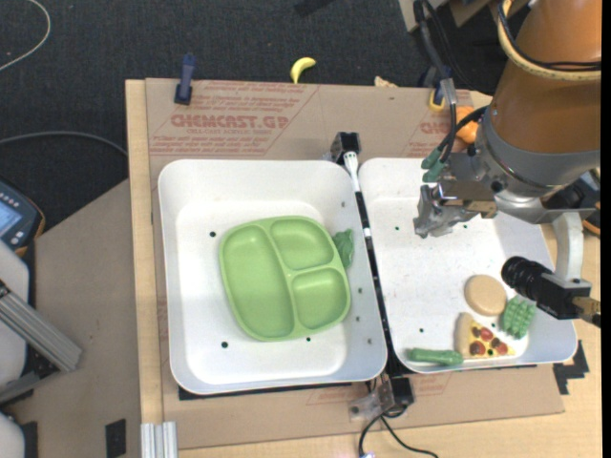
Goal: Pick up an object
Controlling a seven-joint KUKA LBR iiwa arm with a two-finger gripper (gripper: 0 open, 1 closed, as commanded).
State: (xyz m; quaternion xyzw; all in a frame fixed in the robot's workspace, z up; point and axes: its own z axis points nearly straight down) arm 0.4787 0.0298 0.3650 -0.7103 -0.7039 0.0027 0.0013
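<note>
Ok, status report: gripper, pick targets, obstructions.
Gripper over the right bin's far half, nothing visibly held. Targets unpicked in its near corner: tan bun, pizza slice, green pod. Nothing between gripper and them.

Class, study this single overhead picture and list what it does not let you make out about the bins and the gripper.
1. Camera view: the right bin's far right corner, covered by the arm.
2. Camera view: the small green item beside the green plate, too small to identify.
3. Camera view: whether the gripper touches the right bin's floor; the slanted angle does not show it.
</note>
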